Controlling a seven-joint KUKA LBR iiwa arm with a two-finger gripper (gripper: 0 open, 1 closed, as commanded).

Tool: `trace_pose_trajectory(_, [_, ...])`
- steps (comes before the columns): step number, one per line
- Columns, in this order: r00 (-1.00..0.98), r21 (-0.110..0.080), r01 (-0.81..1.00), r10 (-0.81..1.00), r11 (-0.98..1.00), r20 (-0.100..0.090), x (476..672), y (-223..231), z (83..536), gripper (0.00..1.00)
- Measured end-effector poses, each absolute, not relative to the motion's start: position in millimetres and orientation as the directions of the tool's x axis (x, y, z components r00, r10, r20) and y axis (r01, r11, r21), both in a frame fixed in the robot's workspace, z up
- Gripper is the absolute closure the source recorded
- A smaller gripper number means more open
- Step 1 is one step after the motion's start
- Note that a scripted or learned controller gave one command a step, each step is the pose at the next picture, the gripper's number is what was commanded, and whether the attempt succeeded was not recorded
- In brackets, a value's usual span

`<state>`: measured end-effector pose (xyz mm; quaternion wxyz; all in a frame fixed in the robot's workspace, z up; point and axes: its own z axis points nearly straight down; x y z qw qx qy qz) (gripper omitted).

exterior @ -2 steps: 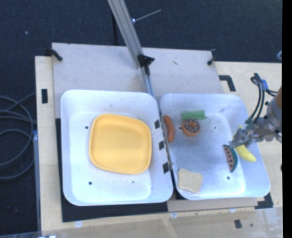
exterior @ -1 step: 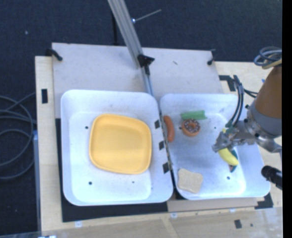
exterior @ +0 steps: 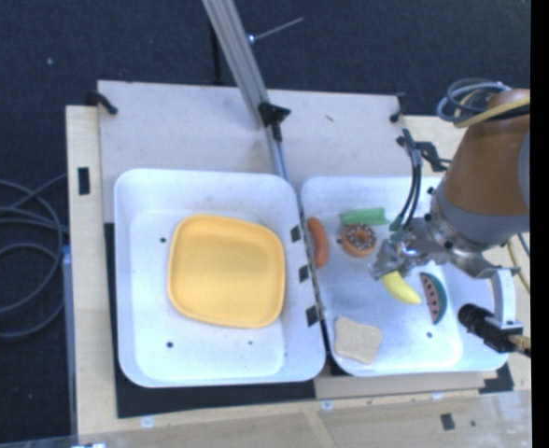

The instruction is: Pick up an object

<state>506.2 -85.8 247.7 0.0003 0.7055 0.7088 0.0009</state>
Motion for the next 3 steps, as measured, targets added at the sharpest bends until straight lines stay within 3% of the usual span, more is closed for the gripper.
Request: trace_pose_trajectory(3, [-0.003, 0.001, 1.0, 1.0, 0.003, 0.001, 526.4, 72, 244, 1.0])
